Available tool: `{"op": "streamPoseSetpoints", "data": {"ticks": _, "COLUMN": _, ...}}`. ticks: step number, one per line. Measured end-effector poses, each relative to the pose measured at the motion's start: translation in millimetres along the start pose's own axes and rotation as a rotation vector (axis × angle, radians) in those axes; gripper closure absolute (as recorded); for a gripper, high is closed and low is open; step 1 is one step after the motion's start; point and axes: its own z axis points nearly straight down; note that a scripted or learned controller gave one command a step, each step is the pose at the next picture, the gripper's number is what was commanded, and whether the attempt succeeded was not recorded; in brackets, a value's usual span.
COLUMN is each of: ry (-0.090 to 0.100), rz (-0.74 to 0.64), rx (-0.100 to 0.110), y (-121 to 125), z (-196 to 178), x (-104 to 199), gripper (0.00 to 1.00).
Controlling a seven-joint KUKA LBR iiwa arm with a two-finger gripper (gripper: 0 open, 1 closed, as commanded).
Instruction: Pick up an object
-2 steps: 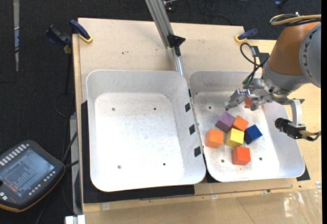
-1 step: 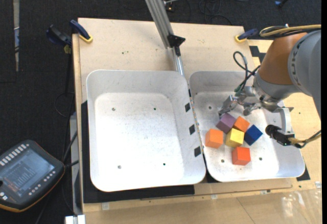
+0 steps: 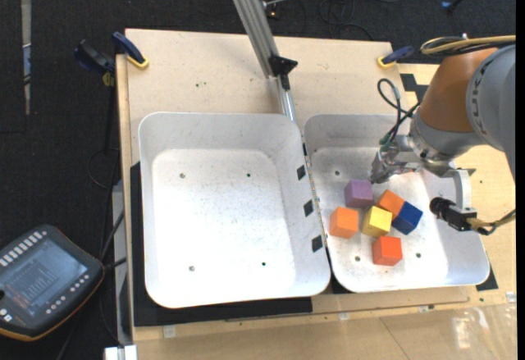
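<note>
Several small cubes sit clustered in the right bin (image 3: 459, 268): a purple cube (image 3: 358, 193), an orange cube (image 3: 344, 221), a yellow cube (image 3: 378, 221), a second orange cube (image 3: 391, 202), a blue cube (image 3: 407, 217) and a red-orange cube (image 3: 387, 250). My gripper (image 3: 382, 170) hangs over the right bin, just above and right of the purple cube, close to the cluster. Nothing shows between its fingers.
The left bin (image 3: 164, 178) lies beside the right one, sharing a middle wall. A metal pole (image 3: 250, 14) slants down from the top to the bins' junction. Clamps sit at the bench corners, and a teach pendant (image 3: 41, 276) lies lower left.
</note>
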Motion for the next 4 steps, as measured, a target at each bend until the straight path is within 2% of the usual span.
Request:
{"op": "streamPoseSetpoints", "data": {"ticks": 2, "ry": -0.002, "rz": -0.003, "rx": 0.0, "y": 8, "z": -117, "x": -5, "gripper": 1.0}}
{"op": "streamPoseSetpoints", "data": {"ticks": 3, "ry": 0.002, "rz": -0.007, "rx": 0.009, "y": -1, "z": -109, "x": 45, "gripper": 1.0}}
{"op": "streamPoseSetpoints", "data": {"ticks": 4, "ry": 0.003, "rz": -0.007, "rx": 0.009, "y": -11, "z": -112, "x": 87, "gripper": 1.0}}
